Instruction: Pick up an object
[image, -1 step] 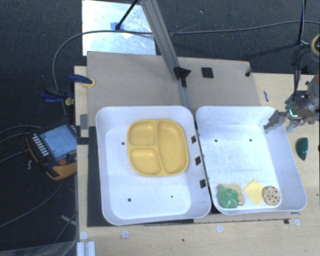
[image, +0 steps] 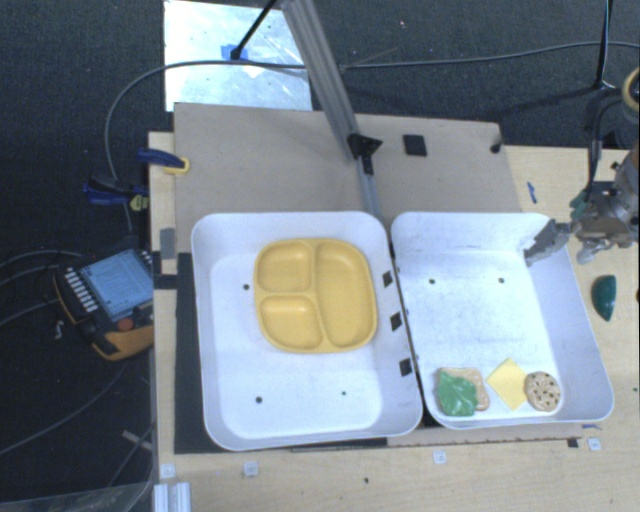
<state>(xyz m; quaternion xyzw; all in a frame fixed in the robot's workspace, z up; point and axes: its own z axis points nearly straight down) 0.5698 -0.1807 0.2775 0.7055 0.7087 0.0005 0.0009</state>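
The right bin holds three small items along its front edge: a green leaf on a slice of toast, a yellow cheese square and a round cookie. In the left bin lies a yellow divided plate. My gripper hangs over the right bin's far right corner, well behind the three items and apart from them. Nothing shows in its grasp.
A dark green object lies on the bench just outside the right bin's right wall. A slanted grey pole comes down to the gap between the bins at the back. Cables and a handheld device lie left of the bench.
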